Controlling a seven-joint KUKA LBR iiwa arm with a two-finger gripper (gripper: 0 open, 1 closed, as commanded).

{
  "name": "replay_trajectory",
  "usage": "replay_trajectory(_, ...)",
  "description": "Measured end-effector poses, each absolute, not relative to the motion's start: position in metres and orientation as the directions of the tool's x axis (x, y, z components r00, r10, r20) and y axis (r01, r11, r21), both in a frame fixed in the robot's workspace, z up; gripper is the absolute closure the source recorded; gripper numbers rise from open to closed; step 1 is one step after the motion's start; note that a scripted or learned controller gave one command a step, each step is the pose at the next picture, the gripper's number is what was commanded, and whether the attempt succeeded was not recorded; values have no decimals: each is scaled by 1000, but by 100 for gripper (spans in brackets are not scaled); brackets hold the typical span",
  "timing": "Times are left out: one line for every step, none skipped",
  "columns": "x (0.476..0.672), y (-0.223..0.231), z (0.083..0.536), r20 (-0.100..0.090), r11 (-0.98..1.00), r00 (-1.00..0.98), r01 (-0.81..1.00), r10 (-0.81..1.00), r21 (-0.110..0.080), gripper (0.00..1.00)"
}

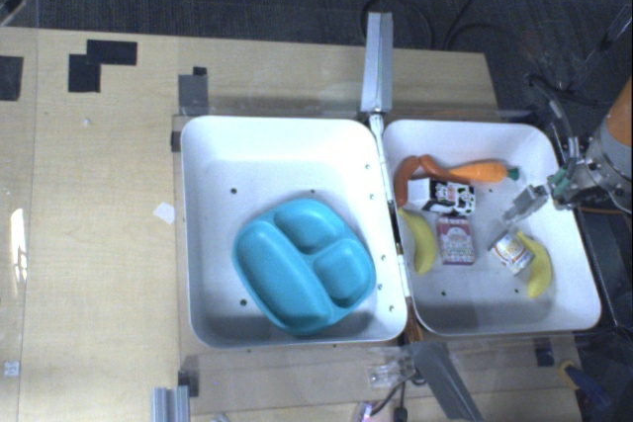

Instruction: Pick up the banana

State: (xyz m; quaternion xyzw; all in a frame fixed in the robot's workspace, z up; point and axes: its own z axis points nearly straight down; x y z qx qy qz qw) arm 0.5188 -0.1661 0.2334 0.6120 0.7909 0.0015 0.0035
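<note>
Near edge of the worktop (109, 242): two shallow white bins side by side, left bin (213, 301) and right bin (574, 306).

Left bin: one blue divided plate (302, 262), three compartments, lying toward the bin's near side, slightly tilted against the near wall.

Right bin, near to far:
- A banana (539, 267) lies in the near right part of the bin, close to the right wall, curved, one end pointing at the near wall.
- A small can (510, 252) with a white label sits touching that banana's left side.
- A pink-and-white small box (456, 240) lies near the bin's middle.
- A second banana (422, 242) lies just beside the box on its left, along the bin's left wall.
- A black-and-white patterned carton (450, 198) sits just beyond the box.
- An orange carrot (478, 172) with a green tip lies toward the far wall, and a brown-orange curved item (407, 175) sits at the carton's far left; cannot identify it.

Gripper (522, 203): enters over the right wall of the right bin, slanted down toward the bin's middle, tip above the can and the right-hand banana. Fingers: cannot tell whether spread or pressed together; too small and blurred. Nothing visible between them.

Far edge: a grey metal post (378, 64) stands between the bins.
</note>
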Motion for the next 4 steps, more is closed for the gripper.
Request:
replay_trajectory(488, -206, 148, -3, 208, -208, 978, 978, 4, 0)
replay_trajectory(495, -211, 98, -25, 381, -381, 924, 924, 23, 0)
replay_trajectory(501, -209, 112, -29, 385, -384, 922, 923, 36, 100)
replay_trajectory(502, -208, 113, -29, 387, -386, 921, 922, 37, 0)
